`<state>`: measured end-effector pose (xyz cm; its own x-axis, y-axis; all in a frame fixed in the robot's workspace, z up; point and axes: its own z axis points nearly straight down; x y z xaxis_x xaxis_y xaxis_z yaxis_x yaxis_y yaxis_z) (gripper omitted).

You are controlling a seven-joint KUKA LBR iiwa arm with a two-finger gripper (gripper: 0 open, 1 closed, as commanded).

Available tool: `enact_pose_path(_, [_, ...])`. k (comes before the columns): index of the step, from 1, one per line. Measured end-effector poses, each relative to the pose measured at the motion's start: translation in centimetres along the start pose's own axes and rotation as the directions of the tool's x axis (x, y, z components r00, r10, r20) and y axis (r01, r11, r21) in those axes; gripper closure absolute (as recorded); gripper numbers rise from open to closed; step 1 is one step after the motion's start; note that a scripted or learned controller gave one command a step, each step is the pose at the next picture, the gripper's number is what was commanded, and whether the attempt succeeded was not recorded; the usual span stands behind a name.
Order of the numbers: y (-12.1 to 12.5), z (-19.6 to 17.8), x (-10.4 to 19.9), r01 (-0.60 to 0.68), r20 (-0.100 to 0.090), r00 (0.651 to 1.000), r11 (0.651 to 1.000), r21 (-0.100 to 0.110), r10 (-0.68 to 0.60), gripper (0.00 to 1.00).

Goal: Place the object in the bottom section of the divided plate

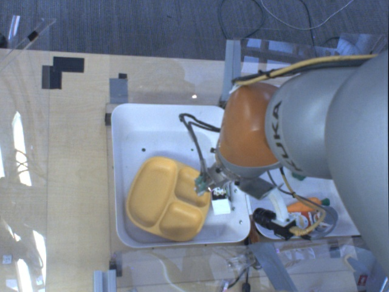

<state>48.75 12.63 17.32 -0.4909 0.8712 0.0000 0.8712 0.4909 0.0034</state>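
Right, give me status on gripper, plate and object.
Gripper low over yellow plate's right edge, finger state unclear. Plate sections bare. Orange object in the right bin, among cables.

divided plate point(164, 199) lies in left bin point(134, 126); claw point(213, 190) at its right edge.

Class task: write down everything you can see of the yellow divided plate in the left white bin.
The yellow divided plate looks like matte moulded plastic, a rounded shape with raised ridges splitting it into three sections, all looking empty. It lies flat and slightly turned on the floor of the left white bin, toward its near edge. The arm's gripper hangs over its right rim; contact cannot be judged.
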Motion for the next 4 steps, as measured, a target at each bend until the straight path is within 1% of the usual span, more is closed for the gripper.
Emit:
enact_pose_path(1, [0.9, 0.3, 1.5, 0.163, 0.0, 0.987, 0.987, -0.001, -0.163, 1.0])
enact_pose_path(2, [2.2, -0.8, 3.9, 0.259, 0.001, 0.966, 0.966, -0.001, -0.259, 1.0])
enact_pose_path(3, [2.2, -0.8, 3.9, 0.258, 0.001, 0.966, 0.966, -0.001, -0.258, 0.0])
enact_pose_path(4, [3.6, 7.7, 4.7, 0.345, 0.014, 0.939, 0.938, -0.025, -0.344, 0.0])
